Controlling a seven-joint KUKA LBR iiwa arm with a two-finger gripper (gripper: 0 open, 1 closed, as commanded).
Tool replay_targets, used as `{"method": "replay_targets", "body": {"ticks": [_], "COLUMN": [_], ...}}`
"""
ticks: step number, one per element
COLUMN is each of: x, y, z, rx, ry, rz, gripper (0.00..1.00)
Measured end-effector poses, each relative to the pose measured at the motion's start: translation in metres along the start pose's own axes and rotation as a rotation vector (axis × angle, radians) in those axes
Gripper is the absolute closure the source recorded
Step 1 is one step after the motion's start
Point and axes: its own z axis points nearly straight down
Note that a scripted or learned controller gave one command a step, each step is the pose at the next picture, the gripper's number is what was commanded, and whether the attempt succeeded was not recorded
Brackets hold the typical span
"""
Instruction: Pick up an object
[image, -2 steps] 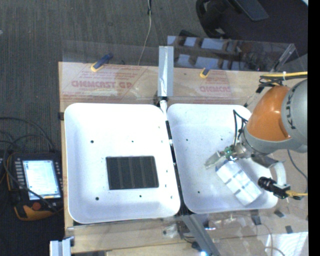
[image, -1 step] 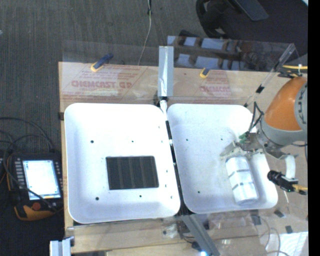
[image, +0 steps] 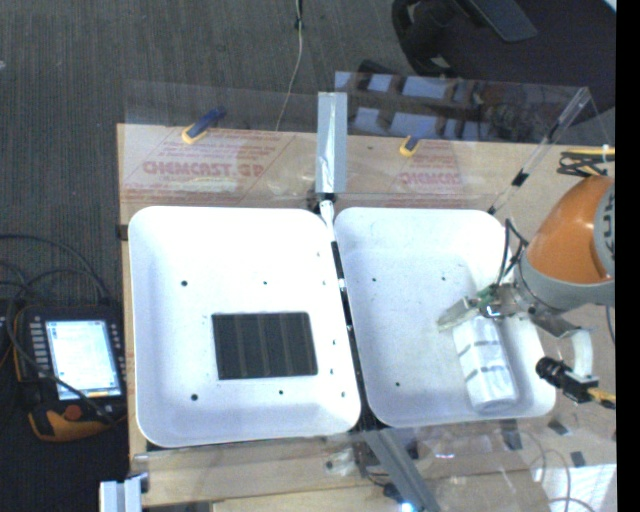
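Clear plastic bottle (image: 485, 364): white label, lying in right bin (image: 410, 300).

We observe even, bright overhead lighting, the white bins (image: 240, 250) nearly overexposed with soft shadows, mild overall softness, and a dimmer surrounding floor (image: 60, 120).
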Motion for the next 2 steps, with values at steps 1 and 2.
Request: {"method": "replay_targets", "body": {"ticks": [1,2], "x": [0.001,0.077], "y": [0.002,0.032], "z": [-0.010,-0.097], "rx": [-0.002,0.038], "ry": [0.002,0.009], "rz": [-0.002,0.071], "gripper": [1.00,1.00]}}
